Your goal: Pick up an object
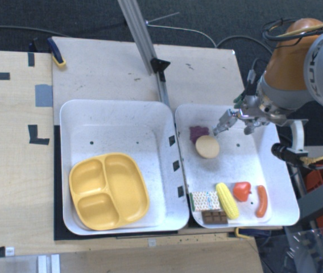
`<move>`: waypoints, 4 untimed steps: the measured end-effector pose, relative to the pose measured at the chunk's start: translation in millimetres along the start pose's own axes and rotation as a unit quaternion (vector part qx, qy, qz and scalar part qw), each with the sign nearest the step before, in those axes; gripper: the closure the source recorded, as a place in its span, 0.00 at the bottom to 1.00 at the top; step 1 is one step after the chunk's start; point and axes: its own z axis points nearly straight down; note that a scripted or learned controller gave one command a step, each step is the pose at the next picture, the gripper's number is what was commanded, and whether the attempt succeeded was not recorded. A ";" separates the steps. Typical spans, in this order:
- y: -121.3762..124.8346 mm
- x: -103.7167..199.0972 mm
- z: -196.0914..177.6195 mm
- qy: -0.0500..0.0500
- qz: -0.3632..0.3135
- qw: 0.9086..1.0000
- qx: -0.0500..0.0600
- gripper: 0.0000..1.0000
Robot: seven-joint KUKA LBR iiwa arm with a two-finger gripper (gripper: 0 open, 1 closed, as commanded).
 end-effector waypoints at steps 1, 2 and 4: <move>-10.1 17.2 138.0 -0.001 0.000 1.000 0.000 0.00; 41.8 66.6 30.2 0.000 -0.002 1.000 -0.005 0.00; -31.4 106.1 31.1 0.000 0.001 1.000 0.001 0.00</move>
